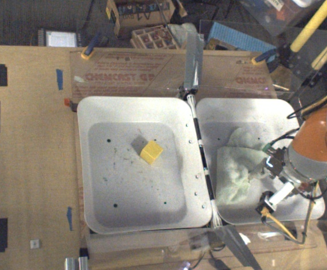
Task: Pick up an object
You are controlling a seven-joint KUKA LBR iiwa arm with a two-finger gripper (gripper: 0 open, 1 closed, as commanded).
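Right bin [298, 112], lower right of frame: crumpled pale cloth [234, 170] beside gripper [270, 181]. Jaw state I cannot tell. I judge cloth light, limp; pinch raised fold. Yellow block [151, 152] in left bin [90, 151].

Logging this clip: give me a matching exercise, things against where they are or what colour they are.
Things:
1. block
2. cloth
3. arm
4. cardboard

Descriptions:
A. pale, crumpled, in the right bin
B. yellow, in the left bin
C. brown, flat behind both bins
D. orange-banded, over the right bin's right side

Pairs: 1-B, 2-A, 3-D, 4-C
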